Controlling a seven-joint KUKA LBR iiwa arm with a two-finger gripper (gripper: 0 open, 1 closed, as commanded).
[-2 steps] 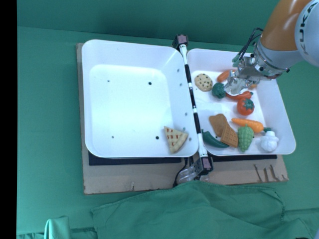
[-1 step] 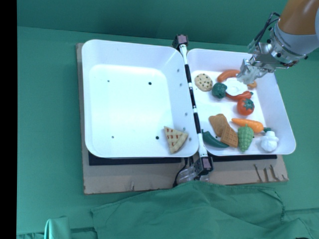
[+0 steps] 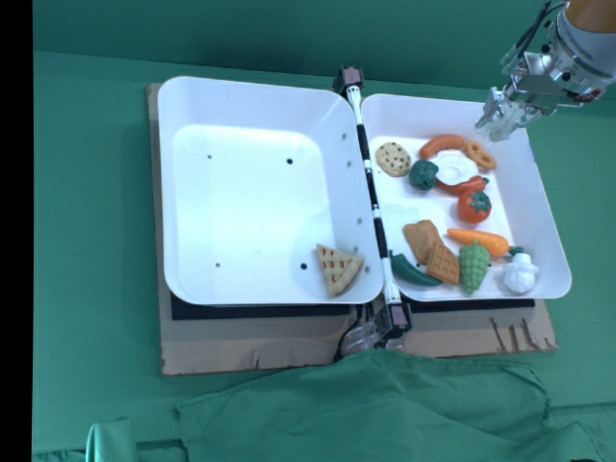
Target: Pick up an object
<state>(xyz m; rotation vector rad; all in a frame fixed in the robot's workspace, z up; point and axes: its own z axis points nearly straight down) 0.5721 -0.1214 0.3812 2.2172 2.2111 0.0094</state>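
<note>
The claw (image 3: pixel 500 121) hung over the right bin's (image 3: pixel 545 227) far corner; its grip could not be told. A pretzel (image 3: pixel 478 154) lay just below it.

I watch through one fixed camera mounted above the bench, tilted down at a slant so the near edge of the brown cardboard base sheet (image 3: pixel 289 354) and the crumpled green cloth (image 3: pixel 385 412) sit low in my picture while the green backdrop rises along the top. It stands far enough back to take in both the left shallow white plastic bin (image 3: pixel 183 114) and the right shallow white plastic bin (image 3: pixel 544 248) whole, side by side. The grey arm with its orange band (image 3: pixel 587 17) enters at my upper right corner, cut off by the edge.
</note>
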